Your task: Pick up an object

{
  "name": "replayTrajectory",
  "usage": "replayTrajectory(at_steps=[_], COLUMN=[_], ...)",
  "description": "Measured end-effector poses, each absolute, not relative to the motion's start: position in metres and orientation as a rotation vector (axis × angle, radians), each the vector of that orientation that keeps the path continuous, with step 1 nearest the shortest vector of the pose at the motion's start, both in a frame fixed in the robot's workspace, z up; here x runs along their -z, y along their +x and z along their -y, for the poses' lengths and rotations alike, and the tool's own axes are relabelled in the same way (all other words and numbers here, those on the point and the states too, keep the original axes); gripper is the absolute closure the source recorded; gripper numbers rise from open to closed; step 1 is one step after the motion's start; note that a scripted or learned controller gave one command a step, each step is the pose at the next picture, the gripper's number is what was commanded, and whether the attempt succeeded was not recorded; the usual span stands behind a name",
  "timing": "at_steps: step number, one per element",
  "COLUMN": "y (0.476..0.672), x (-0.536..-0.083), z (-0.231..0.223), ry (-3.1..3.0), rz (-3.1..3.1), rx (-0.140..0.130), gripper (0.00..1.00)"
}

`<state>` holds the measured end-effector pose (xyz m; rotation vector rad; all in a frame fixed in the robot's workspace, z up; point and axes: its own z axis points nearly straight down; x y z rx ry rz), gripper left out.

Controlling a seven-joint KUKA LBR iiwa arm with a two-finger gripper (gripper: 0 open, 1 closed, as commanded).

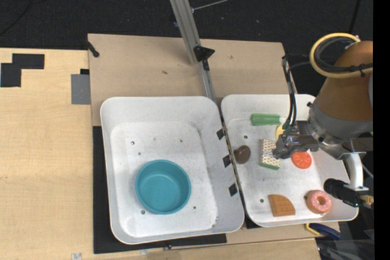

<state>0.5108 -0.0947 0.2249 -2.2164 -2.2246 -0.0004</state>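
Note:
My gripper [283, 149] hangs low in the right bin [256, 211], just over a checkered yellow-and-white sponge with a green edge [269, 154]. Whether it touches the sponge I cannot tell. A red round object [301, 159] lies right beside it on the right. A green block [264, 120] sits behind it, and a small yellow piece [280, 129] peeks out next to the cable. A brown ball [242, 153] rests by the bin's left wall. Toward the front lie an orange-brown wedge [281, 205] and a pink donut [318, 201].
The left bin [122, 125] holds a teal bowl [163, 186]. A metal rail [183, 9] slants down from the back to the gap between the bins. The arm's grey body and orange band [344, 91] overhang the right bin's right side.

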Motion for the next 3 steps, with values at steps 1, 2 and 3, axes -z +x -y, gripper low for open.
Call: replayTrajectory(at_steps=[1,2,3], y=[0.511,0.500,0.502], x=[-0.235,-0.242,-0.231], z=[0.044,-0.011,-0.057], ry=[-2.217,-2.216,-2.217], rz=[2.225,2.225,2.224], rx=[0.001,0.000,-0.002], gripper=[1.00,1.00,1.00])
